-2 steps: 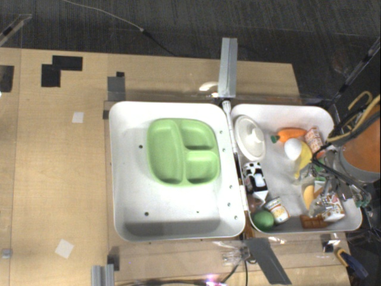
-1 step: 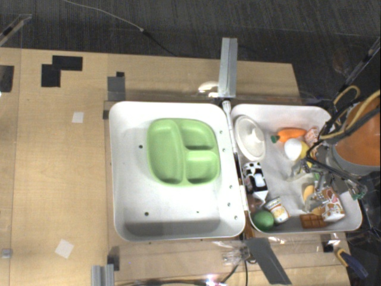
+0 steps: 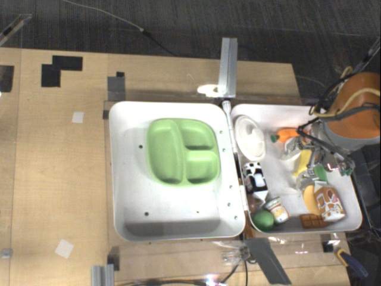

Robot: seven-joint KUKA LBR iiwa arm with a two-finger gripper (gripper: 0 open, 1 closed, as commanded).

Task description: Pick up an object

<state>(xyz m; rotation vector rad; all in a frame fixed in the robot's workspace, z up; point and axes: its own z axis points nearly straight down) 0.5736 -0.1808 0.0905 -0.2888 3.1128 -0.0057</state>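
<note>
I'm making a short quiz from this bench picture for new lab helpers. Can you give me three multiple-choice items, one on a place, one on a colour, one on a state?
1. Where does the divided tray lie?
A. in the left bin
B. in the right bin
C. on the bare bench

2. What colour is the ball at the right bin's near left corner?
A. red
B. green
C. blue

3. How does the white bowl in the right bin sit?
A. under the gripper
B. on the divided tray
C. by the bin's left wall, apart from the gripper

Key:
1 A: the divided tray rests on the floor of the left bin.
2 B: the ball is green, in the right bin.
3 C: the white bowl sits at the left wall, while the gripper is over the clutter further right.
</note>
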